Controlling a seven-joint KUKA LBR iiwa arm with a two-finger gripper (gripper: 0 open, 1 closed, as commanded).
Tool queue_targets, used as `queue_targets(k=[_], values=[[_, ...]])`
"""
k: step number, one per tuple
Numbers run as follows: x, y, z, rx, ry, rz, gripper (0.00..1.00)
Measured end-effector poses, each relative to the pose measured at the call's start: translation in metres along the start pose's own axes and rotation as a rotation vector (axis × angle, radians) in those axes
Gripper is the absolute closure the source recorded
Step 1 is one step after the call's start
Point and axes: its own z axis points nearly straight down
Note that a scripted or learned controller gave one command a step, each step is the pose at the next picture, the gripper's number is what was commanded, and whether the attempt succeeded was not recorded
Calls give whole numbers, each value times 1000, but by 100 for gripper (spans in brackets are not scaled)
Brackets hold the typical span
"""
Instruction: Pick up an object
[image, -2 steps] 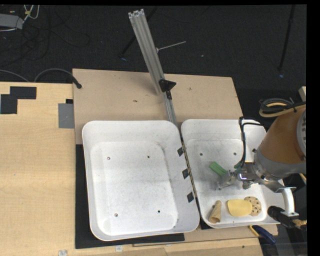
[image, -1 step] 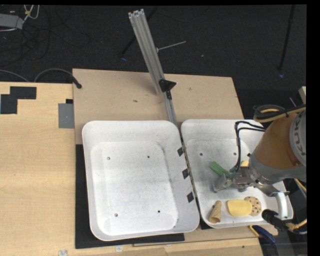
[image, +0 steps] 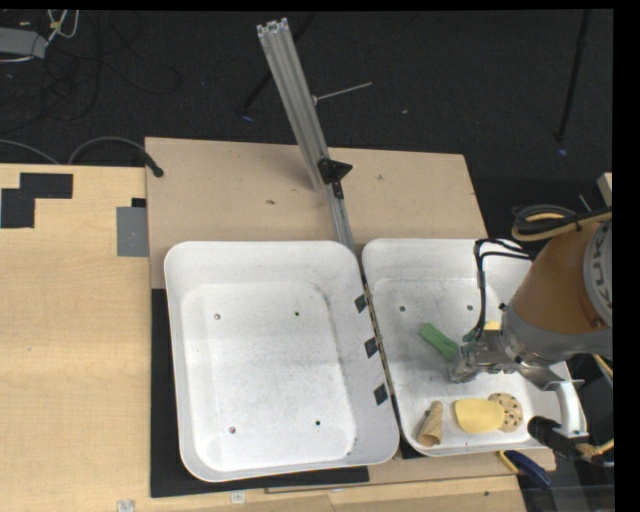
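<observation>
In the right bin (image: 420, 275) lie a green oblong piece (image: 437, 339), a tan cone-shaped piece (image: 431, 423), a yellow lump (image: 477, 416) and a speckled brown cookie (image: 507, 409). My gripper (image: 462, 365) is down in this bin, just right of and below the green piece's near end, above the yellow lump. The wrist and orange band hide much of the fingers, and I see no object between them.
The left bin (image: 262, 360) sits beside the right one, joined by black clips (image: 371, 346). A slanted aluminium rail (image: 300, 110) rises behind the bins. Black cables loop over the arm at the right bin's far right corner.
</observation>
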Motion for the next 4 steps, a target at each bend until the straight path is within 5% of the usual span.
queue_targets(k=[2, 3, 4], values=[[15, 5, -116, -5, -3, -9, 100], [14, 5, -126, -1, -2, -8, 100], [54, 22, -130, -1, -1, -11, 100]])
